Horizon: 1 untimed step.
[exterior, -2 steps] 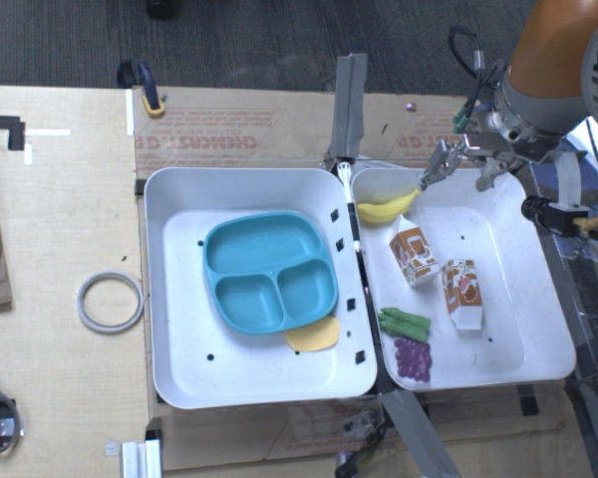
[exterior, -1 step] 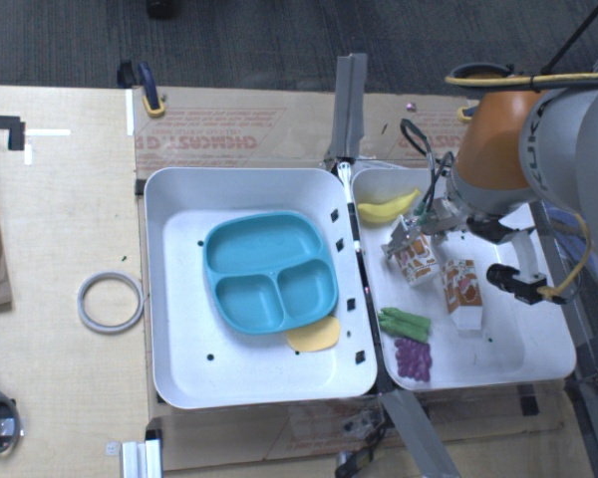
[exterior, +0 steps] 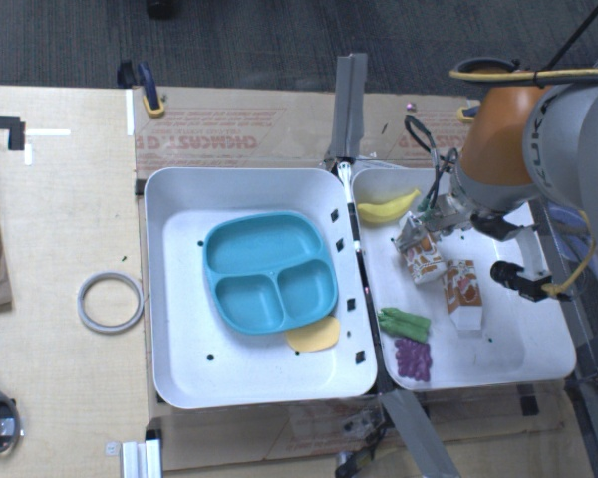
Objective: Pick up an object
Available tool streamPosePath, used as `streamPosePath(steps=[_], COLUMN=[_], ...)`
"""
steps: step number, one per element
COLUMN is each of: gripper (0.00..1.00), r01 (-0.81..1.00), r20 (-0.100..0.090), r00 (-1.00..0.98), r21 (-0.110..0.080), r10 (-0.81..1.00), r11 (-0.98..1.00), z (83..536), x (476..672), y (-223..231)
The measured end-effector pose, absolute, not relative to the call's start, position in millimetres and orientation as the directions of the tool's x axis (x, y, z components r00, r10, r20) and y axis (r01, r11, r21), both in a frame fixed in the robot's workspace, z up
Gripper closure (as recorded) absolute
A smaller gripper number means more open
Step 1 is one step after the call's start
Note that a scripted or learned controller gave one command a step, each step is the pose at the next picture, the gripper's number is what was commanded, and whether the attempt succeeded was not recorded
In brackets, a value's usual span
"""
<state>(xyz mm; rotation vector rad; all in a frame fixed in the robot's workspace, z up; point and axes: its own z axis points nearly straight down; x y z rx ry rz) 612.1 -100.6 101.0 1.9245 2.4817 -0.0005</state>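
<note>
Overhead, a grey arm reaches from the right into the right bin [exterior: 538,361], its gripper [exterior: 419,229] low over a small carton [exterior: 424,261], just near of a banana [exterior: 387,207]. Whether the fingers are open or closed cannot be told. A second carton [exterior: 463,293] lies just right. A clean pick probably means centring on one carton, clear of its neighbour, before closing.
</note>
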Motion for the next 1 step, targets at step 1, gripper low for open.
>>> streamPosePath(steps=[1], gripper=[1.00], r01=[0.961], r20=[0.000], r00=[-0.278], r21=[-0.001], r10=[0.961], r11=[0.278], z=[191.3], x=[614.3], y=[-48.2])
